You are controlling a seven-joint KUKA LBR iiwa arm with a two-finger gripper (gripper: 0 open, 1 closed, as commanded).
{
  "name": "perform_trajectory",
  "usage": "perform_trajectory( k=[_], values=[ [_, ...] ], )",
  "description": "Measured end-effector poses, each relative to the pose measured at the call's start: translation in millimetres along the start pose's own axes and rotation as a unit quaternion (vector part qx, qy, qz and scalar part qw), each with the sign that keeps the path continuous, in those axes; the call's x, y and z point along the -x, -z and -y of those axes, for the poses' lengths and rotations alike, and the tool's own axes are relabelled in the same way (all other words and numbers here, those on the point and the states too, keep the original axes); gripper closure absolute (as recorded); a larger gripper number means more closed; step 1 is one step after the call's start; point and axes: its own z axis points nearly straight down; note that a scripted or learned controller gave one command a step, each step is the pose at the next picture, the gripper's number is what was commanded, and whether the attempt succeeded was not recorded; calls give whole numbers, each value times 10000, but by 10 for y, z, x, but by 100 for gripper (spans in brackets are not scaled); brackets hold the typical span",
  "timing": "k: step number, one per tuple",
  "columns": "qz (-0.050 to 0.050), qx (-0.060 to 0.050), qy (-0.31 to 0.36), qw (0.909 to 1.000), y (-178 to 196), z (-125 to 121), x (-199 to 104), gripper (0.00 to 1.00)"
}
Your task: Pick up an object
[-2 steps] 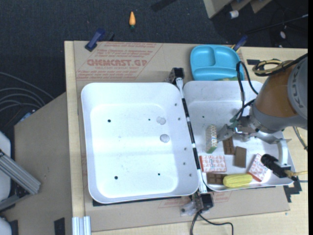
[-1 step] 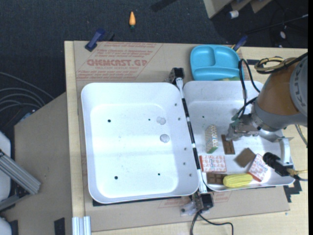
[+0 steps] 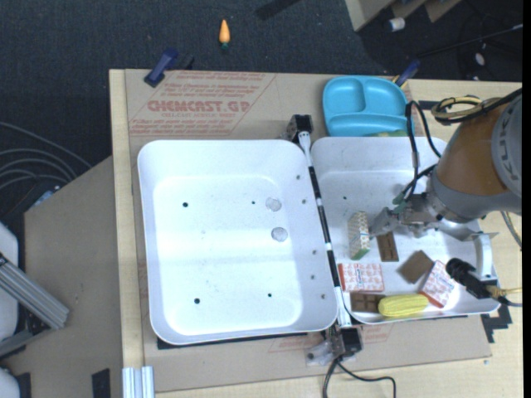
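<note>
The right bin holds several small items at its near end. A pale patterned box stands by the left wall, and a brown bar lies just right of it. Nearer the front lie a red-and-white packet, a brown square, a second red-and-white packet, a yellow oblong thing and a dark brown piece. My gripper hangs low over the bin, just above the brown bar and right of the patterned box. No item shows between its fingers.
The left bin lies beside the right one, with two small pale round spots on its floor near the right wall. A blue divided tray rests behind the right bin. The arm crosses the right bin's far right side.
</note>
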Motion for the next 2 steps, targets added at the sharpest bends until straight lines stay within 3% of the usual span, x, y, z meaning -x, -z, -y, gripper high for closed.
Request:
perform_trajectory(
  k=[1,2],
  values=[
    [3,8,0,10000,99,-4,-1,100],
    [3,7,0,10000,98,-3,-1,0]
  ],
)
